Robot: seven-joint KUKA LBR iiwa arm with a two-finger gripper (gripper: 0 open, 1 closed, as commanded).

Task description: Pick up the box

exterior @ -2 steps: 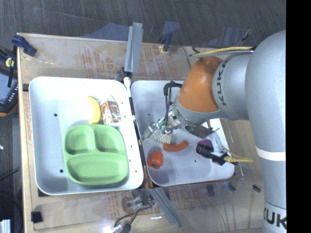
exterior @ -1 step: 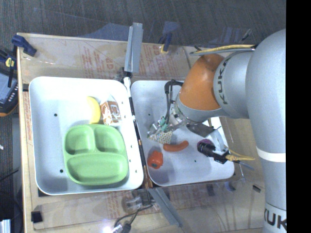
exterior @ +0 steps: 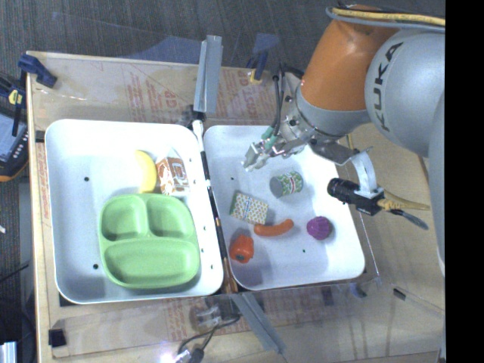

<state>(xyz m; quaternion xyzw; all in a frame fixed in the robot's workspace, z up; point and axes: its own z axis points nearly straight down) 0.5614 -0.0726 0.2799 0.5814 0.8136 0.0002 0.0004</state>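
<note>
Over the right bin [exterior: 344,259], the gripper [exterior: 257,156] hangs with nothing between its fingers.

Nearest the camera in that bin lie a red pepper [exterior: 242,248], an orange sausage [exterior: 274,228] and a purple ball [exterior: 320,228]; the box [exterior: 249,208], small and patterned, lies flat just above the sausage, near the bin's left wall. Beyond it stands a green patterned can [exterior: 287,184]. Farther still, the gripper's jaws look slightly parted and empty, apart from the box. In the left bin [exterior: 68,203] sit a green tray [exterior: 149,240], a yellow fruit [exterior: 145,171] and a brown packet [exterior: 172,175].
</note>
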